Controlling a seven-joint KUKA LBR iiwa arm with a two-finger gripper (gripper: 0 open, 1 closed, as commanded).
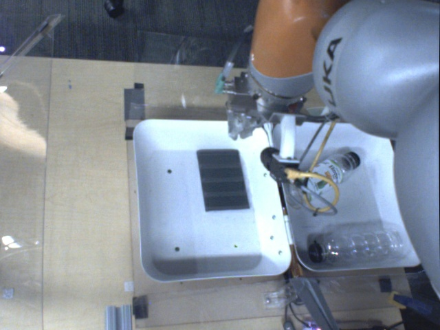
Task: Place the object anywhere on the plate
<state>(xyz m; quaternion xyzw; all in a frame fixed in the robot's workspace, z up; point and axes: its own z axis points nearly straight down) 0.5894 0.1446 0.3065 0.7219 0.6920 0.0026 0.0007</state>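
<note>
- The gripper [242,124] hangs over the far edge of the left bin [155,184]; its state is impossible to tell.
- A dark plate [223,179] lies in that bin.
- Two clear bottles lie in the right bin [385,150]: one [338,166] far, one [356,245] near.

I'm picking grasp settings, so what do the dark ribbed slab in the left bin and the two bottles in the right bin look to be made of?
The slab looks like matte dark plastic or rubber: dull, ridged across, no glare. The lower bottle looks like clear thin plastic with a dark cap: see-through, ribbed, with bright glints. The upper bottle also seems clear plastic, though cables partly hide it. Both bins look like smooth white plastic.
</note>
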